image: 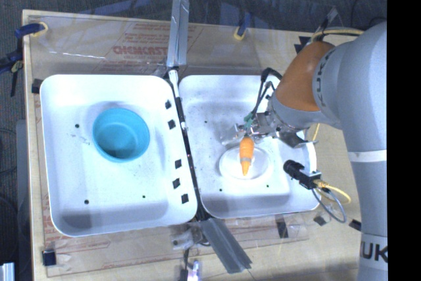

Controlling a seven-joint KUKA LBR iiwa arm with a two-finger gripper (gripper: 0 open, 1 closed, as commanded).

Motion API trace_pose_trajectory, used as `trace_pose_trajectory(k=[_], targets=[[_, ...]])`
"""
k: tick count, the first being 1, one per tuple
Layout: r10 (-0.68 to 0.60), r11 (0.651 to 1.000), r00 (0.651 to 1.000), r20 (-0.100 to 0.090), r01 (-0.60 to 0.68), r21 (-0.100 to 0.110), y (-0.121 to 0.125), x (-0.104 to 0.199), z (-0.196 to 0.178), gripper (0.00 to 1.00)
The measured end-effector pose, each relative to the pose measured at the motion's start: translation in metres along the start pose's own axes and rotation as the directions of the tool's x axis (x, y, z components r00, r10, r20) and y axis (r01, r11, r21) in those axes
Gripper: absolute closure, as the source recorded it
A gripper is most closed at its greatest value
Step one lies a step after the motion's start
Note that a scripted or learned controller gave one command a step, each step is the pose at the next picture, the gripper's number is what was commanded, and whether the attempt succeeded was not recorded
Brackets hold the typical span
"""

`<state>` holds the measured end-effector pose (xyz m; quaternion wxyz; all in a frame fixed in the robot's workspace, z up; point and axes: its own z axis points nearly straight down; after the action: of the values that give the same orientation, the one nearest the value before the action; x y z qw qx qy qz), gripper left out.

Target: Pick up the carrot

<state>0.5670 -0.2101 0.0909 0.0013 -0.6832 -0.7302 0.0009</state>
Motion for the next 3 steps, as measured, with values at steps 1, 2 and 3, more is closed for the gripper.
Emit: trace_pose_trajectory(k=[1,2,3], targets=[[-0.004,1.000,1.000,0.000,0.004,0.001,0.000,0.000,-0.010,1.00],[-0.004,1.000,1.000,0.000,0.004,0.001,0.000,0.000,-0.010,0.00],[-0.243,0.970,0.970,-0.001,0.243,-0.001,-0.045,0.003,0.000,0.00]])
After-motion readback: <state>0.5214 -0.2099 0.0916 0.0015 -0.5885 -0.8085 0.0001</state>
